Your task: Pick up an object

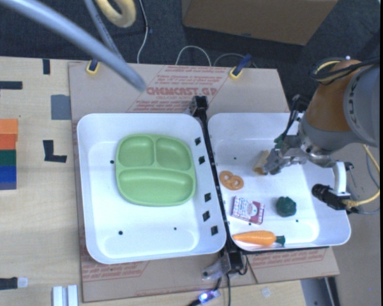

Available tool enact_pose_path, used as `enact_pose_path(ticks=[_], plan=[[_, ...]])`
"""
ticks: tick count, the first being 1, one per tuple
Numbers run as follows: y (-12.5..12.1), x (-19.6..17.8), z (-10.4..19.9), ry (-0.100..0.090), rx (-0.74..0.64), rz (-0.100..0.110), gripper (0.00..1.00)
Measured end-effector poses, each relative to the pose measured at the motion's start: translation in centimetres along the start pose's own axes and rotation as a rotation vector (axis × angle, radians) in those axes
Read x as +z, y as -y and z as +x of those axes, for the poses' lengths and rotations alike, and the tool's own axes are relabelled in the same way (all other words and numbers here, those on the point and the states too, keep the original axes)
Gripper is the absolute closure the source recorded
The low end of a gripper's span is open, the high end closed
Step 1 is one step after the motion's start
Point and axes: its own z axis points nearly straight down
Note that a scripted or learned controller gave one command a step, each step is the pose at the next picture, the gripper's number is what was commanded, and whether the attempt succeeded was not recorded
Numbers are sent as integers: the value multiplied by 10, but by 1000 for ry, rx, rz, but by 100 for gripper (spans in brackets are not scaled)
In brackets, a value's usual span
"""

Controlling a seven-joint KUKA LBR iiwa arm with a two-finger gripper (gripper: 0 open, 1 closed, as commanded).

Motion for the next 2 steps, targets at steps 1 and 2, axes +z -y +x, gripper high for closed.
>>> enact_pose_path(ticks=[1,2], plan=[[-9,-54,-5,3,2,-11,100],[-17,-97,-4,3,1,-11,100]])
